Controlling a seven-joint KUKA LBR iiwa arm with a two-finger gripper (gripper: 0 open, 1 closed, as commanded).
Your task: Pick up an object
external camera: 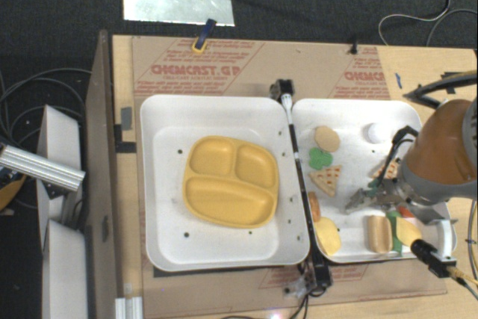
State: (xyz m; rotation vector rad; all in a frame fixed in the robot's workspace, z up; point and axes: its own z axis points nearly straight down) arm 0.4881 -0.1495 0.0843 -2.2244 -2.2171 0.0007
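Arm low over the right bin (351,110), its gripper (364,196) reaching toward the bin's middle; can't tell how it's set. Toy food crowds it: tan round piece (326,138), green piece (320,158), pizza wedge (326,179), yellow piece (327,235), bread roll (379,233) just below the wrist. Left bin (160,160) carries a yellow divided plate (231,181). Cardboard (246,63) covers the bench.

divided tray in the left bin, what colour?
Yellow. The divided tray sits in the left bin, plainest in the camera view.
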